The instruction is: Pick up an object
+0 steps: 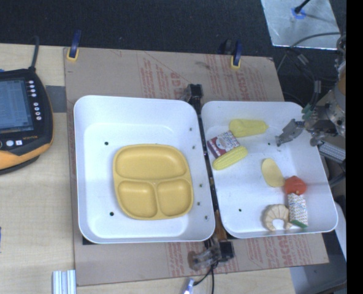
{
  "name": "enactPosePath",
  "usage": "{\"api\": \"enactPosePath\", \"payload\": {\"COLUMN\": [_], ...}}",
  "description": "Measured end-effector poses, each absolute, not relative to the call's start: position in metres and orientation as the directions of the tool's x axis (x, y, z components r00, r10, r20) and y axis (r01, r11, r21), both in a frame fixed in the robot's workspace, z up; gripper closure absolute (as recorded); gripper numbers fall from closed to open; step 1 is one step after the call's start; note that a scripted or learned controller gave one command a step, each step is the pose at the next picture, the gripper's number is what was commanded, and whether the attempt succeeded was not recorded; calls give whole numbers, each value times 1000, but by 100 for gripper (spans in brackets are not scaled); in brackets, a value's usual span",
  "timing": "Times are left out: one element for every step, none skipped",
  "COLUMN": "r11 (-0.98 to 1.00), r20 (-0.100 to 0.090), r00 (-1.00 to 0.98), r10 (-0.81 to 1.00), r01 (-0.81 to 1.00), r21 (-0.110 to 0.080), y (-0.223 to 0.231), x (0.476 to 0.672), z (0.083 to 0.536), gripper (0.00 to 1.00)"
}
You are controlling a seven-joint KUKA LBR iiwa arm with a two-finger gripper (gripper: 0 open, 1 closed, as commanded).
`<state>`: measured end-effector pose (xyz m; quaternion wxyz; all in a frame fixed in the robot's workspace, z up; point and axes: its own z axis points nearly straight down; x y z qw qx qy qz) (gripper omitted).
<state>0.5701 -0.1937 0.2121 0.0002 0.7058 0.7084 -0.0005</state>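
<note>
Your gripper [286, 135] hangs over the right bin's [243, 216] far edge; whether its fingers are spread, you cannot tell. The pickable items lie loose there, the yellow corn cob [248, 127] nearest, offering an easy first target.

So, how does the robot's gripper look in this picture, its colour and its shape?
The gripper is grey metal, ending in slim, dark, pointed jaws. Behind them sits a blocky grey body with small dark parts and a pale bar beneath it. Dark cables run above it at the right. The picture is too small to show any markings.
</note>
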Motion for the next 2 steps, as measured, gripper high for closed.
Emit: {"api": "enactPosePath", "payload": {"r11": [6, 8], "r20": [0, -1], "r00": [-6, -8], "r10": [1000, 1000], "r01": [1000, 1000], "r21": [-6, -6], "y": [-186, -187], "x": [556, 557], "z": [97, 108], "gripper": [0, 100]}}
